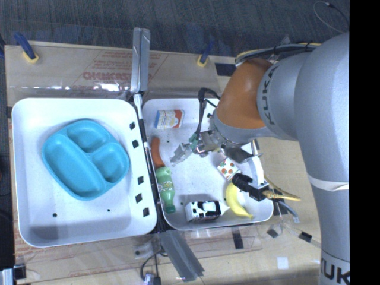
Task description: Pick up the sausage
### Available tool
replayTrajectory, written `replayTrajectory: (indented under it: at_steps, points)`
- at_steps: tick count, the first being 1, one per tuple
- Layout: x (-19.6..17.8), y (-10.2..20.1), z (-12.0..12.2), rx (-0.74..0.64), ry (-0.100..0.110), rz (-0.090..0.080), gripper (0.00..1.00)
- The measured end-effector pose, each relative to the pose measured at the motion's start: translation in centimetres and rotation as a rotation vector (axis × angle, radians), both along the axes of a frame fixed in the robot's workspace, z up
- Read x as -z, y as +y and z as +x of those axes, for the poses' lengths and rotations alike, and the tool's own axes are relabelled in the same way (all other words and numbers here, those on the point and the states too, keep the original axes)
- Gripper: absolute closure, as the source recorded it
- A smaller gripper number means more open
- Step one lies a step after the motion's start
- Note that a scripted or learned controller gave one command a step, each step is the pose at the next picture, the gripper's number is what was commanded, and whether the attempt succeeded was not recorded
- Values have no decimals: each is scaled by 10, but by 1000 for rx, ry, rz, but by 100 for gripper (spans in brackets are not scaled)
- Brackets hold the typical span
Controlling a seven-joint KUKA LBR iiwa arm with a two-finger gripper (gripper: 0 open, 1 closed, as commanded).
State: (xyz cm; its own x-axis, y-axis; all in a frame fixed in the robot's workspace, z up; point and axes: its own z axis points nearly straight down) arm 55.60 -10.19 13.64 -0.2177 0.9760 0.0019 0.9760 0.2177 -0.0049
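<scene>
Sausage (pixel 156 152) is seen lying lengthwise against the left wall of the right bin (pixel 196 107), a short orange-brown piece touching the wall or very nearly so. It is judged to be light and stiff, probably a plastic toy with a smooth rounded skin, so some slipping under a loose pinch is to be expected. A hold across its middle, with one finger slid between it and the wall, would be favoured; room on the wall side looks tight. Just below it a green bottle (pixel 165 189) is laid along the same wall, close to the sausage's lower end. Above it, near the far corner, a small carton (pixel 169 119) is placed. The gripper (pixel 184 151) hangs just to the right of the sausage, apart from it, its pale fingers spread narrowly with nothing caught between them. Further out in the same bin a banana (pixel 236 200), a black-and-white toy (pixel 203 209) and a spotted item (pixel 227 169) are found. In the left bin (pixel 35 218) a blue divided plate (pixel 86 157) is set.
</scene>
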Motion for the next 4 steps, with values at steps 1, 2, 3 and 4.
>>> replayTrajectory:
  at_steps: [1, 2, 3, 4]
  points:
    - [-56, 16, -20, -74, -4, 0, 0]
    - [-54, 147, 16, 343, -1, -2, 0]
    - [-54, 92, -14, 265, 0, -2, 0]
    - [-55, 65, 7, 280, -2, -2, 0]
